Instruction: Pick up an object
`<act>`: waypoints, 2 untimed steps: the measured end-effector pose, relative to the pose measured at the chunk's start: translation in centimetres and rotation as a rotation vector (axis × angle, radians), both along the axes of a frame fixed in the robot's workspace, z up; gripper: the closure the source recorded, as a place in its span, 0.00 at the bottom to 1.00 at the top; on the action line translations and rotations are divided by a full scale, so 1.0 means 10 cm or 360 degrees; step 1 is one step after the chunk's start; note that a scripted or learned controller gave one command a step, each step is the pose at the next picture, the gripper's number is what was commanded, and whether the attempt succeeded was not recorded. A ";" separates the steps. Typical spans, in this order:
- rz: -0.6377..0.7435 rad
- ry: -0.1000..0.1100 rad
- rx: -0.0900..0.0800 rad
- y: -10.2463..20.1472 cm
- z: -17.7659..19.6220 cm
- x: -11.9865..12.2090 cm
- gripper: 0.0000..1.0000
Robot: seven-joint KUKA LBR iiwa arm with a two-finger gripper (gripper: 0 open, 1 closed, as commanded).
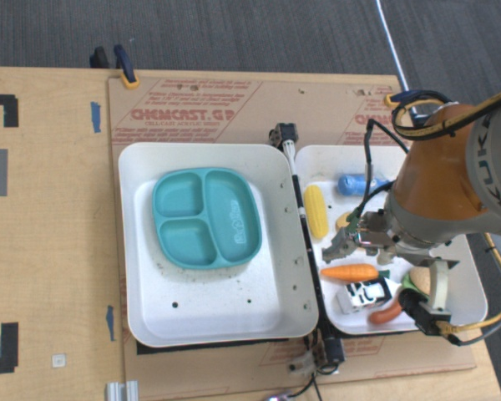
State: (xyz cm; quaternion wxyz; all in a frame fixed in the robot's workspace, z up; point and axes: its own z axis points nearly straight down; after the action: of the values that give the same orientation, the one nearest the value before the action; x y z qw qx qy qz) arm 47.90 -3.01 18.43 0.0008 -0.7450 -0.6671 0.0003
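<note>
My gripper (361, 251) hangs low over the right bin (472, 307), under the grey and orange wrist. It is open, its fingers spread just above an orange carrot (349, 271) with nothing between them. A yellow corn cob (316, 210) lies along the bin's left side. A blue object (351, 184) sits at the back. In front of the carrot are a black-and-white object (366, 291) and a red sausage-like piece (386, 313). A green and cream item (419, 282) lies at the right, partly under the arm.
The left bin (142, 249) holds a teal divided plate (207, 217). A dark divider rail (301, 215) runs between the bins. The arm's body covers the right bin's far right part, with cables looping above the wrist.
</note>
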 end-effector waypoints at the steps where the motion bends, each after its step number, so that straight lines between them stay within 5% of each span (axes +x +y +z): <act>1: 0.0000 0.0000 0.0000 0.00 0.00 0.00 0.00; 2: 0.0076 -0.0029 0.0001 -0.65 -0.83 0.06 0.00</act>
State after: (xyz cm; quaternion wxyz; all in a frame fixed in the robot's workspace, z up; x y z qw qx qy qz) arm 48.51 -9.48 10.09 -0.0051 -0.7287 -0.6848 -0.0065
